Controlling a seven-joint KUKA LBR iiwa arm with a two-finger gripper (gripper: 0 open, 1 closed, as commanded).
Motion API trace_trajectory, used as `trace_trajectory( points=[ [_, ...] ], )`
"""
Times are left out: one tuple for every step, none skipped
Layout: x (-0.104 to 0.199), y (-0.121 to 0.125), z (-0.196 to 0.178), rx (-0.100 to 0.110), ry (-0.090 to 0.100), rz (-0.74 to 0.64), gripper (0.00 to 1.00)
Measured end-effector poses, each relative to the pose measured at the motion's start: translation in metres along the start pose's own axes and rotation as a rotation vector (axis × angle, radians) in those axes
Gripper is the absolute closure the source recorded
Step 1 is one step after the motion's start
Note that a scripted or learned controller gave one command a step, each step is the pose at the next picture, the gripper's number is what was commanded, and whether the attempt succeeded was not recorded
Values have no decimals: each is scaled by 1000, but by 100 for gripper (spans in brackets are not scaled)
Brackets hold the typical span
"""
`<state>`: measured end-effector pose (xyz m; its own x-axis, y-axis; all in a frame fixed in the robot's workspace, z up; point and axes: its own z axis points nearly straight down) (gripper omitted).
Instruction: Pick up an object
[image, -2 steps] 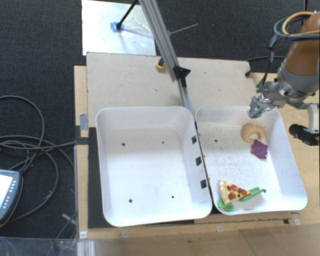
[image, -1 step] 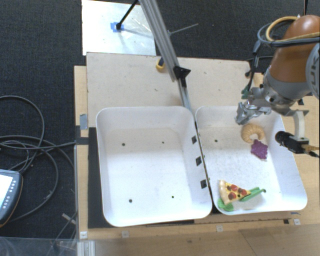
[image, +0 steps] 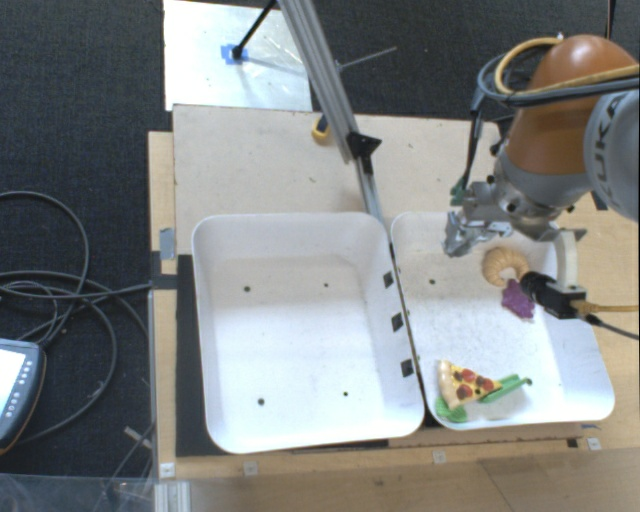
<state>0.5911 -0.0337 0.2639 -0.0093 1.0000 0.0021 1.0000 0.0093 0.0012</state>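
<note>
Over the right bin (image: 590, 395), near its far edge, the gripper (image: 463, 240) hangs from the grey arm with the orange band (image: 560, 100). Metal fingers point down toward the bin floor; whether they are parted or closed, cannot tell from this angle. Nothing is visible between them.

Right bin contents:
- croissant (image: 502, 264), tan and curled, just beside the gripper on its right, apart from the fingers
- purple toy (image: 517, 299), touching or nearly touching the croissant's near side
- pizza slice (image: 466, 383), at the near edge of the bin, well apart from the gripper
- green piece (image: 500, 389), lying alongside the pizza slice, touching it

A black fitting with an orange cable (image: 556, 294) sits on the arm's side, just right of the purple toy.

Left bin (image: 215, 330): white floor with a few small dark dots.

Both bins sit side by side on the bench (image: 250, 160), their shared edge marked with black tabs. A slanted metal pole (image: 330, 80) crosses the bench from the far side down to the bins' junction. Loose cables (image: 60, 290) lie on the dark floor left of the bench
</note>
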Motion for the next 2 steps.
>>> trace_trajectory(
  points=[
    [55,-4,10,0,0,-1,100],
    [104,-20,6,1,1,-1,100]
  ],
)
